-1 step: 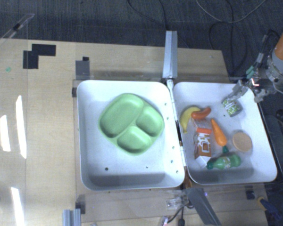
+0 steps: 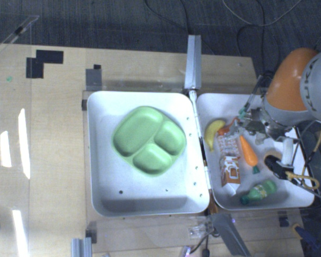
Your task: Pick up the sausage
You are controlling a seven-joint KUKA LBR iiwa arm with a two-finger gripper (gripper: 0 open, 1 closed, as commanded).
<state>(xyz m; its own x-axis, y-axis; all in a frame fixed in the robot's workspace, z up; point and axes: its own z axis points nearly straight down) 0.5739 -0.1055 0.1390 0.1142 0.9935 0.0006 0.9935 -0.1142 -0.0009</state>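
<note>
The brown, white-labelled wrapped sausage (image 2: 230, 162) lies just beside the orange plastic carrot (image 2: 248, 151), parallel, on its side away from the arm; the grey gripper (image 2: 255, 126) hangs over the carrot's far end, and I cannot tell whether it is spread or closed.

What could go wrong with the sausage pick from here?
The right bin is crowded: the packaged sausage lies against the banana and carrot, so the fingers might catch a neighbour instead. The pack looks flat and glossy, so it may slip. The arm partly blocks the view.
</note>
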